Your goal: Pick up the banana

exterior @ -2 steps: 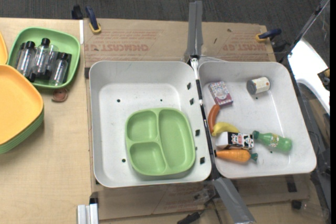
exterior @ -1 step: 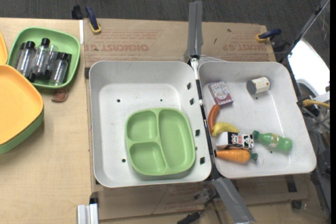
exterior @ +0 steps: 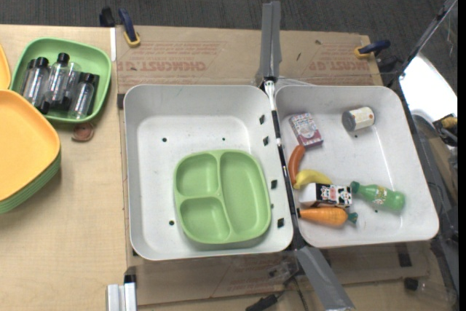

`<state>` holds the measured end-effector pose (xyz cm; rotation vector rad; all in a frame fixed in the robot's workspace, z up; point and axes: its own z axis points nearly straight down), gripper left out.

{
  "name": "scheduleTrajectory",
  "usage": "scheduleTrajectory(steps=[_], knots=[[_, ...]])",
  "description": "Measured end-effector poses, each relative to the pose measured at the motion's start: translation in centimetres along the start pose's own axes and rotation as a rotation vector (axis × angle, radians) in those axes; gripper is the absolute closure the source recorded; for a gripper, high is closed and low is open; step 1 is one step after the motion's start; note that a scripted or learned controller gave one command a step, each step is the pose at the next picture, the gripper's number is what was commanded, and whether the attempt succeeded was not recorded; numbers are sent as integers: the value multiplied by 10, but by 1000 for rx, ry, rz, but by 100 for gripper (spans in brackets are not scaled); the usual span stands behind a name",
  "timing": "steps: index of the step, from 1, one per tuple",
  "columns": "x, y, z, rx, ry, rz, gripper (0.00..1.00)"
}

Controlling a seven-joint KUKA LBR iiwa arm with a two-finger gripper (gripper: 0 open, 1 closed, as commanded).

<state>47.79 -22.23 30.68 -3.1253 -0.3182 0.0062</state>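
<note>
The state of the jaws cannot be told.

The banana [exterior: 312,177] lies in the right bin [exterior: 386,156], in its 8 o'clock part, close to the wall shared with the left bin [exterior: 153,156]. It is small, yellow and curved, and lies flat.

A red-orange sausage [exterior: 294,160] touches the banana at its 10 o'clock and runs along the bin's left wall. A black-and-white carton [exterior: 333,194] lies against the banana at 5 o'clock. A carrot [exterior: 324,216] lies at the banana's 6 o'clock, just below the carton. A green bottle [exterior: 378,197] lies on its side at 4 o'clock, apart from the banana. A pink box [exterior: 306,129] sits at 12 o'clock, and a grey-and-white can [exterior: 358,118] lies on its side at 1 o'clock, well apart.

The left bin holds a green divided plate [exterior: 222,197], at the banana's 9 o'clock.

Both bins rest on cardboard [exterior: 189,62] on the bench [exterior: 65,229]. At the view's 9 o'clock are a green tray [exterior: 95,65] of vials [exterior: 58,82] and a stack of orange plates [exterior: 22,149].
</note>
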Motion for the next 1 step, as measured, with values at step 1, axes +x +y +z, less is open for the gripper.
scheduleTrajectory(steps=[1], knots=[[0, 0, 0, 0, 0, 0, 100]])
